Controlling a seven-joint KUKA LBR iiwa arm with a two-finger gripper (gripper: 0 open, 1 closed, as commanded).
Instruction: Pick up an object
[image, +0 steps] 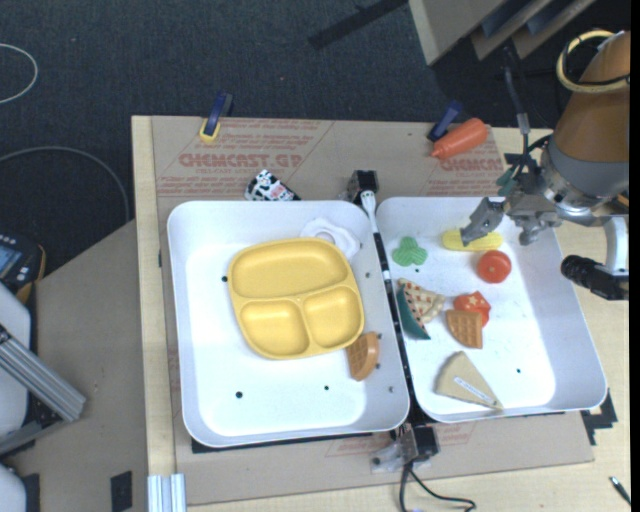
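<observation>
The gripper (487, 222) hangs over the far end of the right bin (560, 340), fingers apparently closing on the yellow banana (470, 238) just above the tomato (493, 266), seemingly attempting a pick

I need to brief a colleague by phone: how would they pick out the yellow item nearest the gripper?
Look in the right bin, at its far end beside the gripper. The small flat yellow piece lies just above the round red tomato; it is that bin's sole yellow item.
</observation>
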